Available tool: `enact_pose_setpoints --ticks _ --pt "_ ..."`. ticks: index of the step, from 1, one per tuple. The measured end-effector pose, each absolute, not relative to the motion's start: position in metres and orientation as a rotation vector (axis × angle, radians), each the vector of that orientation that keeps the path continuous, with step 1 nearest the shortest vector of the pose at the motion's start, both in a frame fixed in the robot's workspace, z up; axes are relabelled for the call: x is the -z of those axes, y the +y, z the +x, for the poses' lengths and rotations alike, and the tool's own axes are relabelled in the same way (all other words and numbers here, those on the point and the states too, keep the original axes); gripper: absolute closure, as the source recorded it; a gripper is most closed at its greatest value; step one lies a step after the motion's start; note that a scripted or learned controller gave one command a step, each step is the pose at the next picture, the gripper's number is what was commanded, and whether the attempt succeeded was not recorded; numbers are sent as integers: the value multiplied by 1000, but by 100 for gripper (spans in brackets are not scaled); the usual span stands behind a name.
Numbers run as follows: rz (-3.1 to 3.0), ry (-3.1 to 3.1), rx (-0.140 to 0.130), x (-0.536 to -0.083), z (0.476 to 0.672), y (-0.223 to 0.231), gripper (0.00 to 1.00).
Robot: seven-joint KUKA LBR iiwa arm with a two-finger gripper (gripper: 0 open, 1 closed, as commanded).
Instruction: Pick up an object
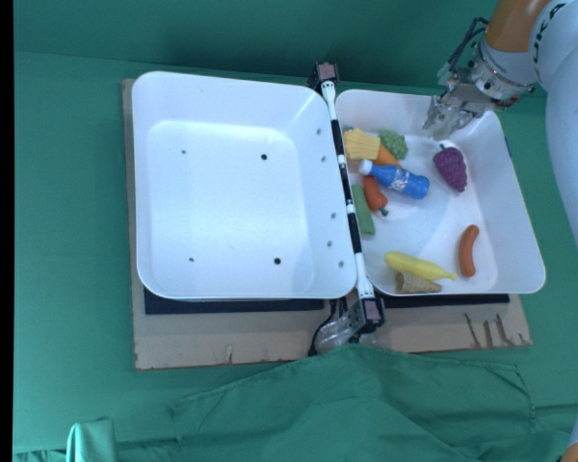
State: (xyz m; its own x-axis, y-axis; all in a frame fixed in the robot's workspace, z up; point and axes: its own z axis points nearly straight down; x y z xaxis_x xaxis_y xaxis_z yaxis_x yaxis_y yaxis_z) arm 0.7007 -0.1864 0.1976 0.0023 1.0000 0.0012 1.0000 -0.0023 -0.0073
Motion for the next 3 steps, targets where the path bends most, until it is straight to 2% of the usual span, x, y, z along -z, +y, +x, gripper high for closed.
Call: enact_pose_setpoints --ticks 1,2,3 --pt "-2228 -2219 -12 -186 700 -180 100" --pt "-2233 -2223 6 -247 676 -188 100" --pt "-2230 -2222 3 -243 676 -187 0"
